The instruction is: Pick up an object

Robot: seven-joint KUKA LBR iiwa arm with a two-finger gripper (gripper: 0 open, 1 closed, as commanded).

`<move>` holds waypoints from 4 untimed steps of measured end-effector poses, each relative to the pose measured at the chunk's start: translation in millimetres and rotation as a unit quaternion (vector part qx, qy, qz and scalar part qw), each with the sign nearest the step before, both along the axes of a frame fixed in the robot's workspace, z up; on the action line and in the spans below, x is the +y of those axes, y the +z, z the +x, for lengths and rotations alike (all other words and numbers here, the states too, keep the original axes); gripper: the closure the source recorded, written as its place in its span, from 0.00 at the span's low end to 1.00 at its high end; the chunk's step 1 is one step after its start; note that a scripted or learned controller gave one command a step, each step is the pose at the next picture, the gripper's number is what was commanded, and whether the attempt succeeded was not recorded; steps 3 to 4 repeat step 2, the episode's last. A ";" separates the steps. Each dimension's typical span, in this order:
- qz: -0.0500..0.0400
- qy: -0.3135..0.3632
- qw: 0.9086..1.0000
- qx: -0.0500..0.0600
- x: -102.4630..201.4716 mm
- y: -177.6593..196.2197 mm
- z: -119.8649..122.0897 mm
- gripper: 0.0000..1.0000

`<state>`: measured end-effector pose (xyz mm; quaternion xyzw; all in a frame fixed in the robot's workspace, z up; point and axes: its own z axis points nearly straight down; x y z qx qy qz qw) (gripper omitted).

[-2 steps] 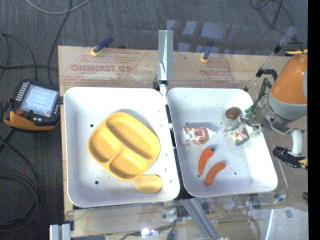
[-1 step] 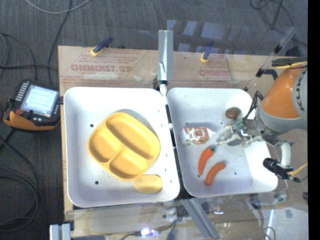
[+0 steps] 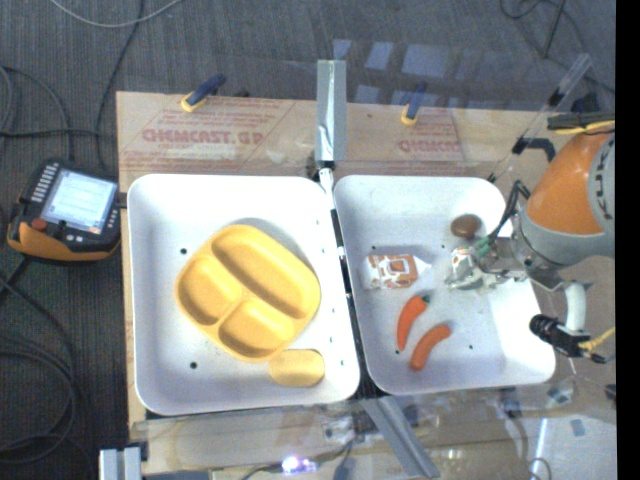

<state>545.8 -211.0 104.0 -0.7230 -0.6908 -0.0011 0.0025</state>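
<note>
My gripper [image 3: 468,268] hangs low in the right bin [image 3: 520,363], near its right side. Just above it lies a small brown round object [image 3: 465,226]. A white and orange packet [image 3: 391,270] lies to the gripper's left. Below the packet are an orange carrot with a green top [image 3: 410,319] and an orange chili-shaped piece [image 3: 431,344]. The grey arm with its orange band [image 3: 565,200] reaches in from the right.
The left bin [image 3: 150,228] holds a yellow divided plate [image 3: 250,290] and a yellow oval piece [image 3: 297,367] at its lower edge. A teach pendant [image 3: 66,211] lies left of the bench. A metal divider [image 3: 330,118] stands between the bins at the back.
</note>
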 end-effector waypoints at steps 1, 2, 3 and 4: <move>-0.004 -0.101 0.995 0.001 39.9 91.7 35.8 1.00; -0.005 -0.146 0.989 0.001 81.8 145.1 90.7 1.00; -0.005 -0.146 0.989 0.001 81.8 145.1 90.7 1.00; -0.005 -0.146 0.989 0.001 81.8 145.1 90.7 1.00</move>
